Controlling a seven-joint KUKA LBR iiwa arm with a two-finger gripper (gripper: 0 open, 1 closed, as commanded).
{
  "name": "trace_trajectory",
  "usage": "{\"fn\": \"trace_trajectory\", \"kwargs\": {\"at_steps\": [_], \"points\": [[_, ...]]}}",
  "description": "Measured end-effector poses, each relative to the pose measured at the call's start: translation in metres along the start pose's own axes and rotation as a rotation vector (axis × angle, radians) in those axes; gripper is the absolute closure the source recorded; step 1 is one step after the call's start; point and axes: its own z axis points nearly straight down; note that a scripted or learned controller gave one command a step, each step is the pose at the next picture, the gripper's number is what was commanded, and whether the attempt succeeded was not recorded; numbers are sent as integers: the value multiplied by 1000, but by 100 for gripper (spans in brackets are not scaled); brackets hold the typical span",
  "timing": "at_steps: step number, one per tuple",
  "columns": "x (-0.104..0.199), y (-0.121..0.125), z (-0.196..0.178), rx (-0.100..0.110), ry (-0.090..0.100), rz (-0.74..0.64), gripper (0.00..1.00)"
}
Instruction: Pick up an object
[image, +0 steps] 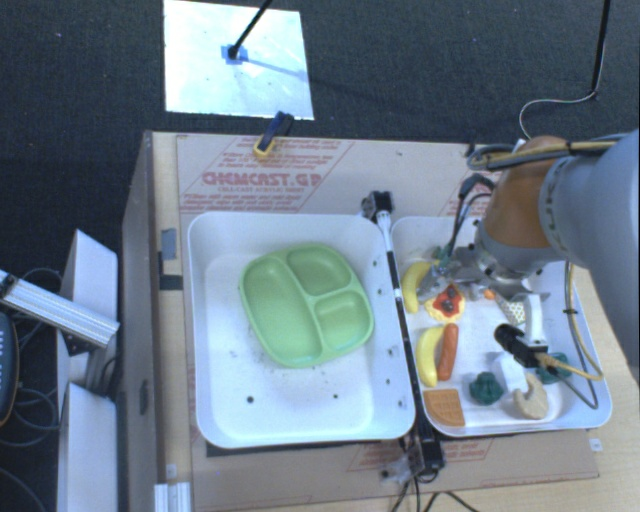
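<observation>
**Pincer low over a red toy in the right bin**

The pincer (447, 284) hangs over the upper left part of the right bin (520, 428), directly above a small red toy (448, 301) with some orange on it. It looks to be touching the toy or just short of it; the slanted view does not settle which. Whether the pincer is open or closed cannot be told, since the arm's own bulk hides that, and nothing can be seen gripped.

The red toy seems the likely target, and it lies in a crowd. A banana (410, 286) sits just beside it on the left, against the bin wall. A sausage (448, 350) lies just below it, with a second banana (428, 356) touching that.

A good grasp would probably come straight down, centred on the toy. The closing line should be turned so that neither side lands on the banana or the sausage. The toy looks small and low, so the pincer likely has to go nearly to the bin floor before closing. A slow, straight lift would then show whether anything has come with it. A glancing contact could push the toy against the banana or nip two things at once.

The left bin (300, 405) holds a green plate (305, 305), well apart from the work
</observation>
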Motion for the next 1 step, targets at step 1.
{"fn": "trace_trajectory", "kwargs": {"at_steps": [1], "points": [[1,5,-17,-10,3,-4,100]]}}
